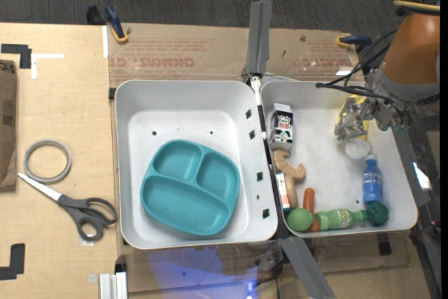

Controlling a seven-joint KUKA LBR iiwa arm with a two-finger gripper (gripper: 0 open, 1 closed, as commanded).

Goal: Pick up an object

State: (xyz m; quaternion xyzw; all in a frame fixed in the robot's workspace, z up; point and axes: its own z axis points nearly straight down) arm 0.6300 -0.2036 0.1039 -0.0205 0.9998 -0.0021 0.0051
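Currently, the arm [413,45] is being reached in from the upper right of the frame, its gripper [352,124] lowered over the right bin [409,178] near the upper wall. Whether anything is being held cannot be told. Just below it, a blue bottle [372,182] is lying.

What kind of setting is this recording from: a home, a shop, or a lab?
Most likely a robotics lab bench. Two white bins sit side by side on cardboard, clamps hold the cardboard's edge, and scissors and a tape roll lie on the wooden bench beside them.
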